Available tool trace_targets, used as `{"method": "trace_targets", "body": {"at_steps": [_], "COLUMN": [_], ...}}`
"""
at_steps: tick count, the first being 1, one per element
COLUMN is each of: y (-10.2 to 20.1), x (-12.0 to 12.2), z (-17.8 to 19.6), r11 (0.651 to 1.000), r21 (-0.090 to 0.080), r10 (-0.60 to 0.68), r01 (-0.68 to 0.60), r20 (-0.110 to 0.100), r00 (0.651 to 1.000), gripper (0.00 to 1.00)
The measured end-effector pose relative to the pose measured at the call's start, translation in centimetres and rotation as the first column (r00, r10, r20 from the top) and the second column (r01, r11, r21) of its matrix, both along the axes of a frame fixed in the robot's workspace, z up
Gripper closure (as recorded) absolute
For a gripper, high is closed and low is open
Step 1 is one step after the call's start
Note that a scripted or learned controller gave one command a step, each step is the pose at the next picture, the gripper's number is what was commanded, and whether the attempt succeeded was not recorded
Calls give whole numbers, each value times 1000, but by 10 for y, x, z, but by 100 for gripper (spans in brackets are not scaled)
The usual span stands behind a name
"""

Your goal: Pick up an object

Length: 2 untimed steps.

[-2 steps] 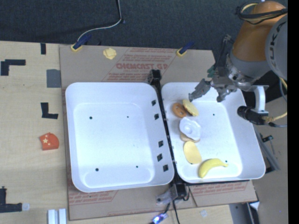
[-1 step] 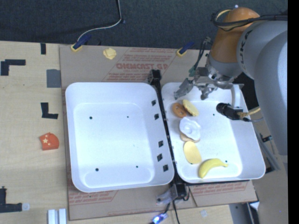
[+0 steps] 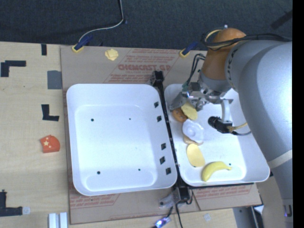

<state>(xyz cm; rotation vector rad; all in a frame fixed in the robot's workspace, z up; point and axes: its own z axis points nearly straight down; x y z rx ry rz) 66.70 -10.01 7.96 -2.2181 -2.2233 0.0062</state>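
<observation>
Far left on the tabletop [image 3: 28, 127] lies a small red object [image 3: 50, 144], well apart from everything the arm can use, and a pale yellow scrap [image 3: 111, 54] sits on the cardboard sheet [image 3: 137, 68] beyond the bins. The left bin [image 3: 80, 99] holds no loose items that can be made out. Across the divider, the right bin [image 3: 237, 172] carries a loose column of candidates along its left side: a brownish piece [image 3: 178, 115] touching a yellow piece [image 3: 189, 111] at the far end, a white object [image 3: 194, 130] just nearer, then a yellow oval piece [image 3: 194, 155], and a banana [image 3: 214, 170] at the near end, its long axis running roughly left to right with a slight upward tilt. The end effector [image 3: 197, 96] hangs at the far end of this column, right over the yellow and brownish pair, so the nearest object lies just below and slightly left of it, while the banana lies well apart toward the near rim. Whether the end effector is released or clenched cannot be told here, and nothing can be seen gripped in it. My judgement is that the coming move turns on a short descent onto the yellow piece, which crowds its neighbour
</observation>
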Motion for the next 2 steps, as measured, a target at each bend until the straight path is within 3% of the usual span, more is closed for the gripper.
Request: {"method": "trace_targets", "body": {"at_steps": [1, 2], "y": [1, 74], "x": [1, -45], "z": [14, 111], "r11": [1000, 1000], "r21": [1, 6], "r10": [1, 6], "r01": [-1, -6], "r20": [2, 8], "r00": [1000, 1000], "gripper": [100, 100]}}
